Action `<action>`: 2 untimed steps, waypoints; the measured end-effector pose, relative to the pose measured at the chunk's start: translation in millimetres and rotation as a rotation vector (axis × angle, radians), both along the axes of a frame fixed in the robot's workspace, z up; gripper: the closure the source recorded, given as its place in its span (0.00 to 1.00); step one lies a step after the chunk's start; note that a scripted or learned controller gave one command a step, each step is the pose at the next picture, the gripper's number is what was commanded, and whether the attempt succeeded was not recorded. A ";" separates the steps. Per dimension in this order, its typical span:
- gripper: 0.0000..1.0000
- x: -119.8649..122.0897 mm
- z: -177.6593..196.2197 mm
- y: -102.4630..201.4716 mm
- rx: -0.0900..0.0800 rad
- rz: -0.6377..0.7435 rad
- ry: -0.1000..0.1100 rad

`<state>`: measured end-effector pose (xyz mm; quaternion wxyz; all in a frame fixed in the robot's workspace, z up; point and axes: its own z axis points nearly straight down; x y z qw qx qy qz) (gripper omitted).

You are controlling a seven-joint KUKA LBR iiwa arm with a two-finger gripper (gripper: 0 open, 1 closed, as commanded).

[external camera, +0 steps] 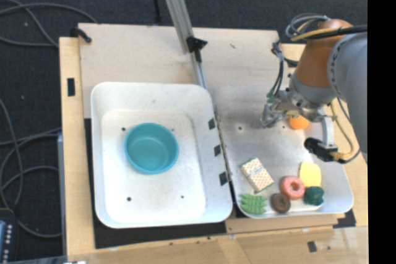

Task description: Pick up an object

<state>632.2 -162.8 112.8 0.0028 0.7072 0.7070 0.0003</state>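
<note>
My gripper point(270, 115) reaches down into the right bin point(247, 102), near its upper middle, under the grey arm with the orange band. An orange ball point(299, 122) lies just right of the gripper, partly hidden by the wrist. Lower in that bin sit a checkered tan block point(257, 174), a pink donut point(292, 187), a brown donut point(281, 203), a yellow piece point(310, 173), a dark green piece point(314, 195) and a green leafy piece point(252, 202). I see nothing between the fingers.
The left bin point(111, 195) holds a teal bowl point(151, 148). A slanted metal rail point(179, 9) rises from the bench behind the bins. Cables hang by the arm at the right.
</note>
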 end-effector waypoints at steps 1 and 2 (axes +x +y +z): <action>1.00 1.8 43.9 -3.5 0.003 -0.002 -0.001; 1.00 6.3 88.4 -5.3 0.003 0.003 -0.002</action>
